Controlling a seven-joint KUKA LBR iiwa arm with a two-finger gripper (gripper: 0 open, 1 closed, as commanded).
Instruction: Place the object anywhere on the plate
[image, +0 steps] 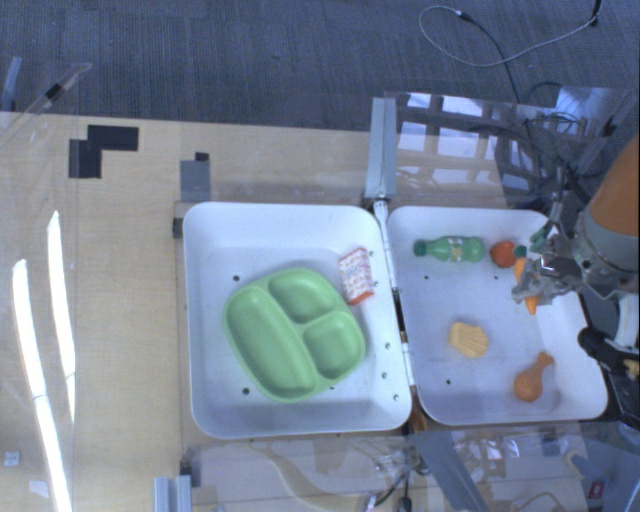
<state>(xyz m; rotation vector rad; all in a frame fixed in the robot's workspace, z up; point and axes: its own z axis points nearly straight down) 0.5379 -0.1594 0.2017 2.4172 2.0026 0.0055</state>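
- Looking down on the pale wooden worktop (110, 330), I see two shallow white bins side by side, the left bin (210, 400) and the right bin (580, 400).
- In the left bin lies the light green plastic plate with three compartments (293, 332), set slightly toward the near left of that bin.
- Just beside the plate's far right edge sits a small red and white snack packet (356, 275), leaning against the bin's right wall; I cannot tell whether it touches the plate.
- In the right bin I see a green plastic bottle with a yellow label (450, 249) lying on its side near the far wall.
- Next to the bottle's right end is a small orange-red round toy fruit (502, 253).
- A flat yellow cracker-like piece (468, 340) rests near the middle of that bin.
- A brown toy drumstick (533, 378) lies toward the near right corner.
- My gripper (535, 285) hangs over the right bin's far right side, with something orange by its tip; whether it is released or clenched on it I cannot tell.
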